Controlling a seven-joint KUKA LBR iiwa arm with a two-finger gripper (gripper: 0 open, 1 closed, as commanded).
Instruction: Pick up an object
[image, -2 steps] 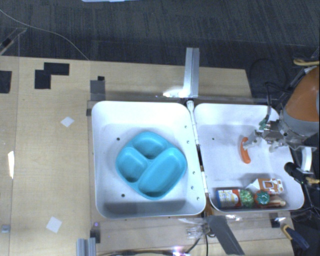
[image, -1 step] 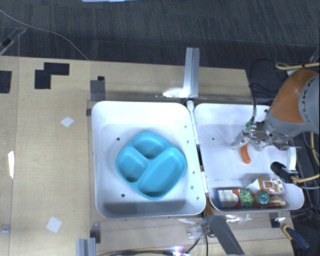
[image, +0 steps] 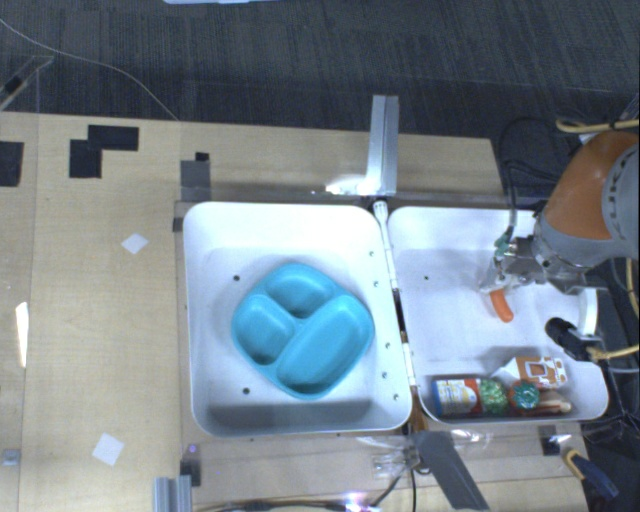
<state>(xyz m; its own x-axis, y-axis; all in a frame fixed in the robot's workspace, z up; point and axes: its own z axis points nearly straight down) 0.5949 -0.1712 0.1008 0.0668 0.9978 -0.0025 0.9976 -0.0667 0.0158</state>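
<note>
— In the right bin (image: 440, 320), near its middle, we see a small orange piece (image: 503, 306) lying on the white floor, tilted, with its upper end toward 11 o'clock.

— And the gripper (image: 508, 272)?

— It hangs just at 12 o'clock of that orange piece, very close over its upper end. We cannot tell whether the two touch, and we cannot tell how the pincer stands, wide or narrow; it is too small and dark from this height.

— Where does the arm (image: 590, 195) come in?

— From 2 o'clock of the bin, grey with its orange band.

— What else do we have in that bin?

— A row along the 6 o'clock wall: a can (image: 455, 395) lying on its side at the 7 o'clock end, then a green ball (image: 492, 395), then a teal ball (image: 525, 398), all just beside one another. A small carton (image: 544, 372) sits at 5 o'clock, with a brown stick (image: 555, 406) below it against the wall. All of these are well apart from the orange piece.

— And at 9 o'clock?

— The left bin (image: 215, 260) holds a blue plate (image: 303, 328) with three compartments, about in its middle.
</note>
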